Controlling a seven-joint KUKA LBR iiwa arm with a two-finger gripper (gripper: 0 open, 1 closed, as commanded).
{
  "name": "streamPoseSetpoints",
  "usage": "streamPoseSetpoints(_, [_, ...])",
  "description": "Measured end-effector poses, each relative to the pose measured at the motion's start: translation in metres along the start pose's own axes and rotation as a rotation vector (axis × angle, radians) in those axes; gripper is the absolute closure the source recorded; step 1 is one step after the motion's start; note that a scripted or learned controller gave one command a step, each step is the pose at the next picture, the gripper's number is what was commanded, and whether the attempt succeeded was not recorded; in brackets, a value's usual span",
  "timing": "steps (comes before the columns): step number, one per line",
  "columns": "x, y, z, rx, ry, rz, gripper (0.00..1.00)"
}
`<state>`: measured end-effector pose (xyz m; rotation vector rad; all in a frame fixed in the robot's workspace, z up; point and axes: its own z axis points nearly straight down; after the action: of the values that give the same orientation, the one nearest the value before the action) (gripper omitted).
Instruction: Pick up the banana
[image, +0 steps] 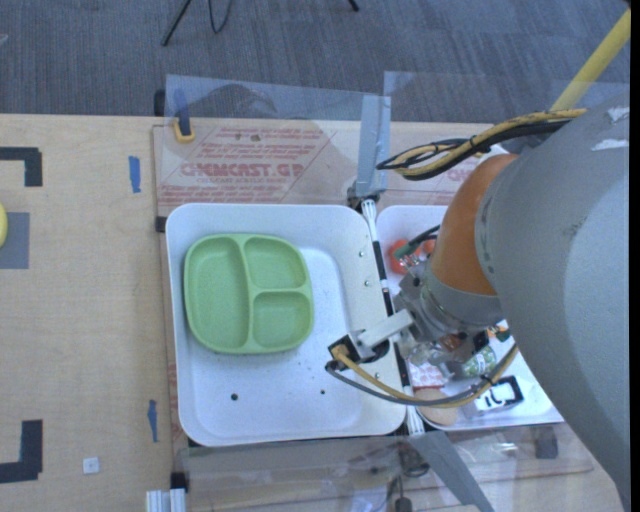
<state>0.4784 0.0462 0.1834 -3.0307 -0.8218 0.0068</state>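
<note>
My gripper (438, 362) is low over the right bin (530, 405), close to the divider between the two bins. The grey arm with its orange band (470, 240) hides most of that bin. Small items are crowded around the gripper: a red one (405, 250) at the back, a red-and-white packet (428, 374) beneath the wrist, and a pale tan curved edge (440, 412) at the front. I cannot tell which of these, if any, is the banana. Whether anything is held is hidden by the wrist.
A green divided plate (248, 293) lies in the left bin (270, 410), toward its back left. A black and yellow cable loop (365, 378) hangs off the wrist over the left bin's right edge. A black-and-white item (500, 392) lies in the right bin's front.
</note>
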Motion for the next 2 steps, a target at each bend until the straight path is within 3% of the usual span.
streamPoseSetpoints(1, [0.094, -0.006, 0.081, 0.005, 0.006, 0.186, 1.0])
streamPoseSetpoints(2, [0.143, -0.034, 0.082, -0.006, -0.005, 0.263, 1.0])
